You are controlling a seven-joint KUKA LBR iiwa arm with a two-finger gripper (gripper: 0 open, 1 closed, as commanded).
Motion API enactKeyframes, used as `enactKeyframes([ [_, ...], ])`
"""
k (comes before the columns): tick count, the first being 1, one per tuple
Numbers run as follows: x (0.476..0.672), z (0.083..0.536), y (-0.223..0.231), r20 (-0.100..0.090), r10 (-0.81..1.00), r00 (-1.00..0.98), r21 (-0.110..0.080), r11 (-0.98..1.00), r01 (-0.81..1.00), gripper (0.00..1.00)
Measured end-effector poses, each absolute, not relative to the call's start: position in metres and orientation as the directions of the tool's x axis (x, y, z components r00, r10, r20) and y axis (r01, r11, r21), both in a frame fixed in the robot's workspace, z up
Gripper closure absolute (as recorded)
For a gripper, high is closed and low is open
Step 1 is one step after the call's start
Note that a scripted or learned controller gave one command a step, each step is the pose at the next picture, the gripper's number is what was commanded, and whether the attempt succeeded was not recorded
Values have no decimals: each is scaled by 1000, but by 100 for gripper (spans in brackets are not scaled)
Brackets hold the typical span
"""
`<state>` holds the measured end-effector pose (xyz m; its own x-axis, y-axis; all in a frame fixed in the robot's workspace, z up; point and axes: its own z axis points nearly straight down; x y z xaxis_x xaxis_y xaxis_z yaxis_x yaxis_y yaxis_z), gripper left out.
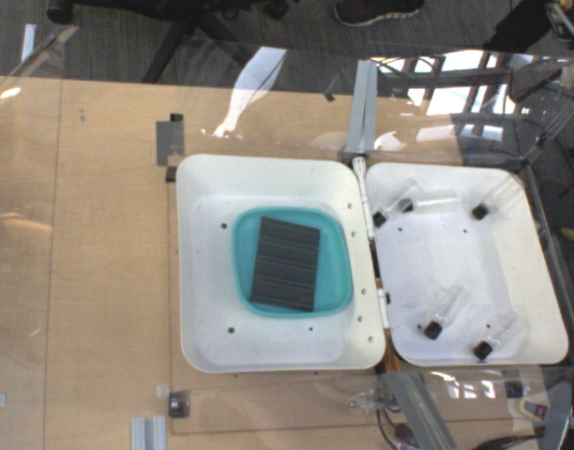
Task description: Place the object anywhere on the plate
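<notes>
A dark grey ribbed rectangular block (286, 263) lies flat on a teal square plate (335, 270). The plate sits in the middle of the left white bin (203, 251). The block rests inside the plate's rim, its long side running front to back and tilted slightly.
The right white bin (512, 251) holds several small clear tubes with black caps, such as one at its back left (392, 204) and one near its front (441, 312). A grey upright post (362, 106) stands behind the seam between the bins. Tan bench surface surrounds the bins.
</notes>
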<state>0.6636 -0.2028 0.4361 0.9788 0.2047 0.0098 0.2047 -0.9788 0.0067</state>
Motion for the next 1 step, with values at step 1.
enactKeyframes([
  [1, 664, 436, -204, 10, 207, 978, 7, -978, 207, 0],
])
